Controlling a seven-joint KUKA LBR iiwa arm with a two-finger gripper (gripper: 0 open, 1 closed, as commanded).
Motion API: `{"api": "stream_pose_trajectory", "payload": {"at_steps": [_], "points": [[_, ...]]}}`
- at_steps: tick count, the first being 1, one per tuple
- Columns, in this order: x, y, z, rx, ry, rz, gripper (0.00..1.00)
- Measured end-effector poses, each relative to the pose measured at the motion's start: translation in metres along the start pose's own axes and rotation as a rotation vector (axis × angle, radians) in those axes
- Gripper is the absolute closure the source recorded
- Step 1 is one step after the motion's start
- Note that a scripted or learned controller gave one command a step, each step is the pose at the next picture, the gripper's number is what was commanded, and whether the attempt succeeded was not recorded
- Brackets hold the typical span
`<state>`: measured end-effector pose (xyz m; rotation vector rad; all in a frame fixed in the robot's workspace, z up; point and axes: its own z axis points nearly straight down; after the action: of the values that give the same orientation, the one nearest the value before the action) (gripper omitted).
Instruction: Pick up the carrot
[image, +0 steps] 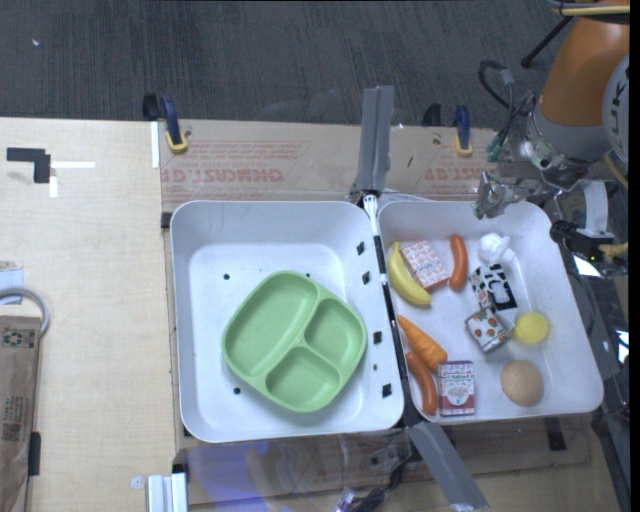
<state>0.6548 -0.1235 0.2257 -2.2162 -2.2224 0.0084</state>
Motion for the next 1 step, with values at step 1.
{"api": "stream_pose_trajectory", "payload": {"at_steps": [1], "points": [[-0.0126, 0.0043, 0.0099, -0.003, 0.0, -0.128, 1.0]]}}
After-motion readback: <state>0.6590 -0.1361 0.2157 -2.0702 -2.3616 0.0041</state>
